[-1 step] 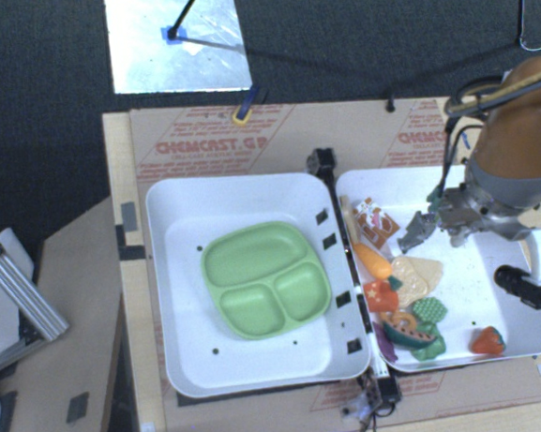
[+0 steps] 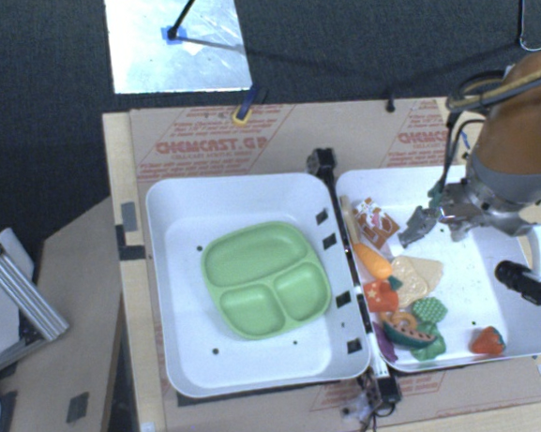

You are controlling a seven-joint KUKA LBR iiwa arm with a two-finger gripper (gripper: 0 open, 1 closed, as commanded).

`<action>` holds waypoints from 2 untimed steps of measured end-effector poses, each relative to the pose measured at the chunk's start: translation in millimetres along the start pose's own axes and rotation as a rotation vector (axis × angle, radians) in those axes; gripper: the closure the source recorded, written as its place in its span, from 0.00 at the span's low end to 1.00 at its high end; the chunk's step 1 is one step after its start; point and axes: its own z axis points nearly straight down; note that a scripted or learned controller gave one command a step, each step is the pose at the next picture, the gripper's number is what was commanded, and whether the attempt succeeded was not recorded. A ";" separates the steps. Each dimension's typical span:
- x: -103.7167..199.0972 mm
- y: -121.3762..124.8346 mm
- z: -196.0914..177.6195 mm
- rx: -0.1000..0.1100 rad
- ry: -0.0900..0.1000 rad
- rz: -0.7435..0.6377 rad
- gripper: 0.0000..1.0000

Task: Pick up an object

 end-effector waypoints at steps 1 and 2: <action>4.3 -9.1 48.7 0.004 0.001 0.002 0.00; 13.5 -13.8 104.2 0.003 0.001 0.003 0.00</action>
